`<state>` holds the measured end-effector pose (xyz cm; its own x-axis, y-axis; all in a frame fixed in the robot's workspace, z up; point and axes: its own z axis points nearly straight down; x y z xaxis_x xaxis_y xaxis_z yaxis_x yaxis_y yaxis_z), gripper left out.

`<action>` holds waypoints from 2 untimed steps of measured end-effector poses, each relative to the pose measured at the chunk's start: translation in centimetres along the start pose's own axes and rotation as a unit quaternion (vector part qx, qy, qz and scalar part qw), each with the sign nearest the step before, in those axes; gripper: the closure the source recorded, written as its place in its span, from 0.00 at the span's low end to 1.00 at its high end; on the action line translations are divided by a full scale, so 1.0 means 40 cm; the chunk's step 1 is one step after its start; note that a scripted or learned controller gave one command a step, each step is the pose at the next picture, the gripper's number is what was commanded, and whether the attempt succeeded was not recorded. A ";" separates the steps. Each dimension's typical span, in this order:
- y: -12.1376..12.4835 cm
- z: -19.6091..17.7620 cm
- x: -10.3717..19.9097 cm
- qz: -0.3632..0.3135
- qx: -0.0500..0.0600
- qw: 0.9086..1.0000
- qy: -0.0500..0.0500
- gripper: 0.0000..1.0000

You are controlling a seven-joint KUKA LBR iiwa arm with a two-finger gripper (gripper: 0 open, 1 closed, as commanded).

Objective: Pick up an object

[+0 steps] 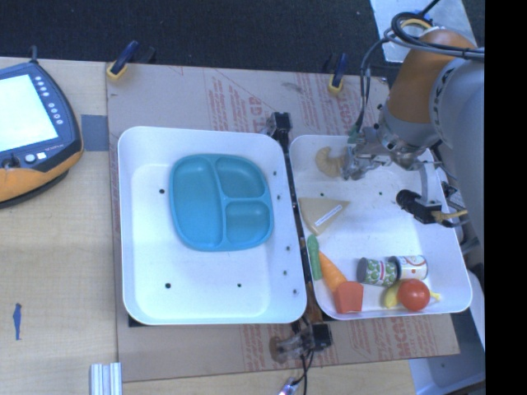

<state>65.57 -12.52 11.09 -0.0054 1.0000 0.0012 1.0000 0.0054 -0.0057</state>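
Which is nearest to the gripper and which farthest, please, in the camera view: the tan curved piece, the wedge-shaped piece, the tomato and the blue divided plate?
Measured from the gripper:
1. Tan curved piece, right beside it at the right bin's far corner.
2. Wedge-shaped piece, just below, by the bins' shared edge.
3. Blue divided plate, in the left bin.
4. Tomato, at the right bin's near edge; too close to the plate to call.
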 end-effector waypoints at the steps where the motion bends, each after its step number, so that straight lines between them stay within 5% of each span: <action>1: 0.000 -0.256 -0.139 0.002 -0.003 1.000 -0.001 1.00; 2: -0.166 0.050 -0.008 0.001 0.000 1.000 0.000 1.00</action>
<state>58.94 -12.85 9.11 -0.0029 1.0000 0.0007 1.0000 0.0029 -0.0050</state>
